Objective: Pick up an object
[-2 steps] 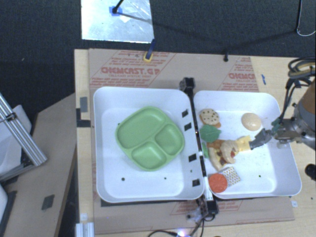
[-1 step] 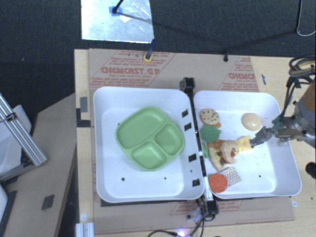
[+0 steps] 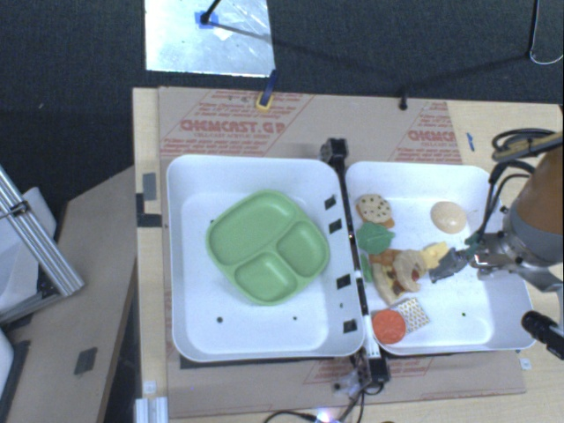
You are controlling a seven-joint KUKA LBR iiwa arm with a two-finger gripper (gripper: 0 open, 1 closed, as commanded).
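A robot gripper (image 3: 445, 265), its grip state impossible to tell, hangs low at three o'clock of the toy food pile (image 3: 398, 271) in the right bin (image 3: 467, 324), apparently positioned to grab one piece.

The grey arm (image 3: 538, 218) reaches in from the right, its gripper (image 3: 443, 266) low and pointing left.

The green three-compartment plastic plate (image 3: 268, 247) lies in the left white bin (image 3: 194, 324). In the right white bin (image 3: 476, 329), the speckled cookie (image 3: 374, 208) sits rear-left, the beige egg-shaped piece (image 3: 448, 217) rear-centre, and the red round piece (image 3: 389, 325) front-left. The grey two-finger gripper (image 3: 448, 265) is over that bin's middle, just right of the brown pretzel-like piece (image 3: 404, 271).
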